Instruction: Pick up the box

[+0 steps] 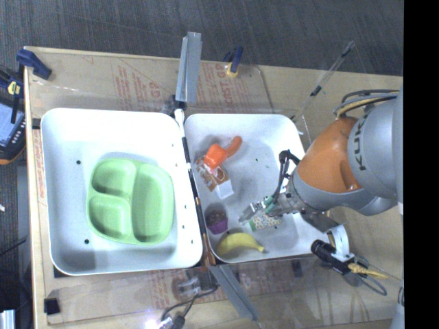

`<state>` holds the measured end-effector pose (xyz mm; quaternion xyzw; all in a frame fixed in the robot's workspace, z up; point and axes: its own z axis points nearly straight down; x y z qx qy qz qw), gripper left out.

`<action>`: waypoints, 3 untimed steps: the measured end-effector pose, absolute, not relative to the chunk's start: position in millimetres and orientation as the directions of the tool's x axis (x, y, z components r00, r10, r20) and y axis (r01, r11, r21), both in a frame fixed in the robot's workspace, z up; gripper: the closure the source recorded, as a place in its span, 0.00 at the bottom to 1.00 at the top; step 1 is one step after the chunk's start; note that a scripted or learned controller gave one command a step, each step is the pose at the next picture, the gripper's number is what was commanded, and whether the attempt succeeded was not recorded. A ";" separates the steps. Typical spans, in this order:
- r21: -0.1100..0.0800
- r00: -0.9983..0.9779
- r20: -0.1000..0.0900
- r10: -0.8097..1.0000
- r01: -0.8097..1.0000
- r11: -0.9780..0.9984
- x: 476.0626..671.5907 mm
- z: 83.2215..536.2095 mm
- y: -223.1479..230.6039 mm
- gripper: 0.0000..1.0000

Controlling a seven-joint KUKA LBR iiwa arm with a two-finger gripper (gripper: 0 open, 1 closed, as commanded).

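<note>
Your arm [357,163] comes in from the right, grey body with the orange band sitting over the right rim of the right bin [271,125]. The gripper [259,214] is low in that bin's lower middle, fingers pointing left, right at a small speckled green-and-white item [266,220]; the two overlap in the view and you can't tell from here whether the claw is apart, together, or clamped on anything. The box [212,175] you want is a small flat packet with a brown-and-white printed face, lying tilted near the left wall of the right bin, well apart from the gripper and up-left of it. An orange carrot-shaped toy [223,151] lies touching or overlapping the box's upper end, pointing up-right. Below the box there's a small dark purple cup-like object [217,218], and below that a yellow banana [239,243] resting near the bin's bottom edge, close under the gripper. The left bin [62,136] holds a light green divided tray [132,199] with three compartments, sitting roughly in the middle. Both bins sit side by side on a cardboard-covered bench [123,77], with blue clamps [234,59] at the top edge and a grey metal bar [188,67] running up from the seam between the bins.
</note>
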<state>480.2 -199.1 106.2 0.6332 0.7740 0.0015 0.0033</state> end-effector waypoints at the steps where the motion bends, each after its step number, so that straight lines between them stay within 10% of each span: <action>1: 0.006 -0.201 -0.003 0.980 0.980 0.201 480.7 115.8 -198.8 1.00; 2: 0.006 -0.201 -0.003 0.980 0.980 0.201 480.7 115.8 -198.8 0.00; 3: 0.008 -0.047 -0.003 0.999 0.999 0.047 491.3 96.0 -211.3 0.00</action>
